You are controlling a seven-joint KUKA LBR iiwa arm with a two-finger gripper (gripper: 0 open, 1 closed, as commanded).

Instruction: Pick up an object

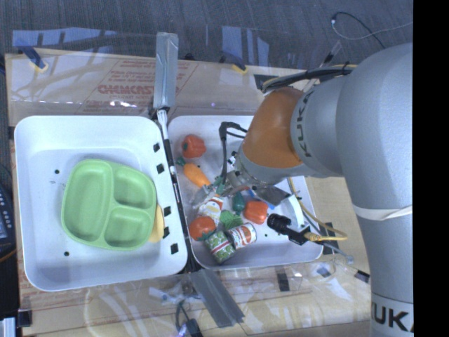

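We see the grey arm with its orange band reaching in over the right-hand shallow white plastic bin, its wrist pointing down toward the heap of small things there. The pincer sits low at the end of the wrist, just above the heap, but the wrist hides most of it and we cannot tell how wide it stands or whether anything is in it.

The relation that matters: the candidates lie just beside and below the pincer, toward the near edge of the bin. Closest, we judge, are the small dark-green rounded toy and the orange-red blocky toy, right under the wrist. A little further toward the near rim lie the red-labelled can and the green-labelled can, both on their sides, long axes slanting across the bin and touching end to end. The orange carrot-shaped toy lies to the left of the pincer, slanted, and the red tomato-like toy sits further off toward the far left corner.

The left bin holds a pale-green divided plastic plate, well apart from the pincer. A short descent should meet the heap; the crowding makes a clean grip uncertain.
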